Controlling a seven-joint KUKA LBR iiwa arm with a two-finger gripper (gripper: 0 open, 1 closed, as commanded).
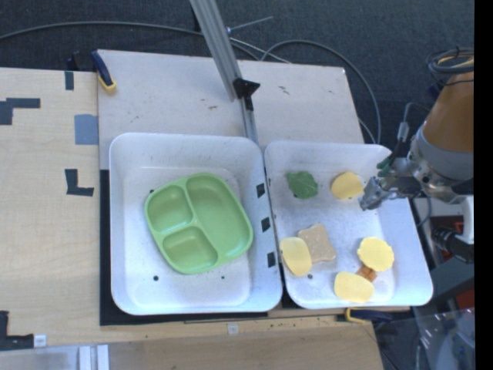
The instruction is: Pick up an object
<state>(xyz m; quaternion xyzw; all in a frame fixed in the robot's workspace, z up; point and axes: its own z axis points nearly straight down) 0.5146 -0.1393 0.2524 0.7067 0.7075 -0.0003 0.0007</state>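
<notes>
A KUKA arm is reaching in from the right over the right bin, its claw hanging just right of a yellow piece in the bin's far half; whether the two are touching cannot be told, nor how the claw is set, since its tips are blurring into a dark grey mass against the white floor. Left of the yellow piece, a crumpled green object is lying a little apart from it. Nearer the camera, a tan slice shaped like bread is sitting with another yellow piece touching its left edge. Two more yellow pieces are lying toward the near right corner, one above the other, with a small orange-brown item partly hidden between them. The arm's upper body is being cut off at the frame's right side. In the left bin, a green divided plate is resting near the middle, leaving bare floor around it. In the right bin, open floor is showing along the right wall and in the far left corner.
</notes>
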